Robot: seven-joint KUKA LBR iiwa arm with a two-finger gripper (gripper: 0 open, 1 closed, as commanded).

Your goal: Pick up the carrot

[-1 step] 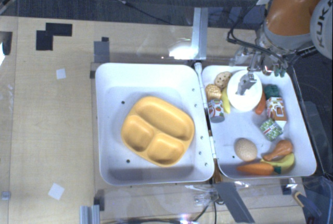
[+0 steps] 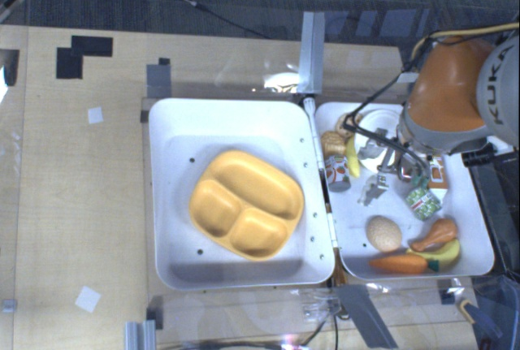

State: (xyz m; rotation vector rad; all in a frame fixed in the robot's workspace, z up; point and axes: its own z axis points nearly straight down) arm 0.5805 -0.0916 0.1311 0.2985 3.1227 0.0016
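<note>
The carrot [image 2: 399, 263], long and orange, lies along the near wall of the right bin [image 2: 475, 214], beside a yellow banana [image 2: 444, 252]. My gripper [image 2: 374, 187] hangs over the middle of that bin, above and to the left of the carrot, well apart from it. It stands open with nothing between its fingers. The grey arm with its orange band [image 2: 445, 92] reaches in from the back right.
Around the gripper in the right bin lie a beige egg-shaped piece [image 2: 384, 233], a tapered orange piece [image 2: 436, 233], a green and white carton [image 2: 422, 200], a small can [image 2: 337, 173] and a second banana [image 2: 353, 162]. The left bin [image 2: 162, 178] holds a yellow divided dish [image 2: 245, 202].
</note>
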